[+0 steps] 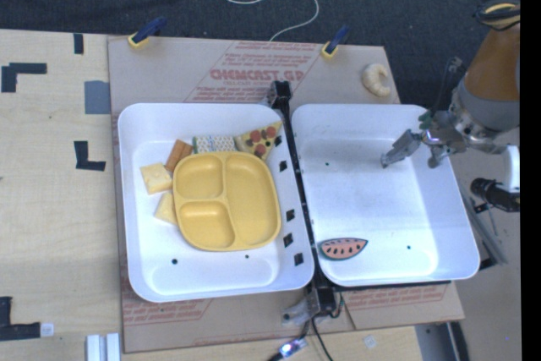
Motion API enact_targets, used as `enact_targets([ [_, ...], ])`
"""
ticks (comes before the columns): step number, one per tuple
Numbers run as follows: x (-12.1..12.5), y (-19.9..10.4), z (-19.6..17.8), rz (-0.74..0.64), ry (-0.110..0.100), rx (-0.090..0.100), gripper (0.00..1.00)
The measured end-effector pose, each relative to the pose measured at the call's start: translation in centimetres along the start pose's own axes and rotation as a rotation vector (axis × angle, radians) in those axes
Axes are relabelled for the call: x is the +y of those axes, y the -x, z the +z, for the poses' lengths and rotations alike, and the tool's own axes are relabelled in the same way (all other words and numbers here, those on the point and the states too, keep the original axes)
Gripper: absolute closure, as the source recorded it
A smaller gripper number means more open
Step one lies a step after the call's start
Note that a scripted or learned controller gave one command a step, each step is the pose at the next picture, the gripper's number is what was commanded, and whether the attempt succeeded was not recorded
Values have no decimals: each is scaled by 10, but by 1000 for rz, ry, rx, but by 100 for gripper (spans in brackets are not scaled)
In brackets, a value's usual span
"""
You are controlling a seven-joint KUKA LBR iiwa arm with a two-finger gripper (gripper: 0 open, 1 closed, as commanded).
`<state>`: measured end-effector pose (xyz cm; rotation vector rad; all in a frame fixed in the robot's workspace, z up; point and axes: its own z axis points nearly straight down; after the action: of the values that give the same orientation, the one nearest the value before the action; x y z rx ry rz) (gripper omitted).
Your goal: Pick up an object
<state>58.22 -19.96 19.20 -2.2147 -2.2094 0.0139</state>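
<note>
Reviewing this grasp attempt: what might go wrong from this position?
1. The gripper sits at the right bin's far side, while the watermelon slice lies at the near-left corner; closing here would likely catch nothing.
2. The slice lies flat against the bin's rim, so fingers may hit the wall or slide over it.
3. The left bin's toys crowd around the yellow plate, which makes a clean grasp harder.

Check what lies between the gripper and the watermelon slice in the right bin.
Bare white bin floor; camera view shows nothing between the gripper and the watermelon slice in the right bin.
</note>
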Motion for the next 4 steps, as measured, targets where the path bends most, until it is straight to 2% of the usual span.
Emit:
enact_targets([
  [1,3,0,-9,-3,14,-3,0],
  [3,3,-8,108,-5,12,-4,0],
  [4,4,-8,95,-6,15,-4,100],
])
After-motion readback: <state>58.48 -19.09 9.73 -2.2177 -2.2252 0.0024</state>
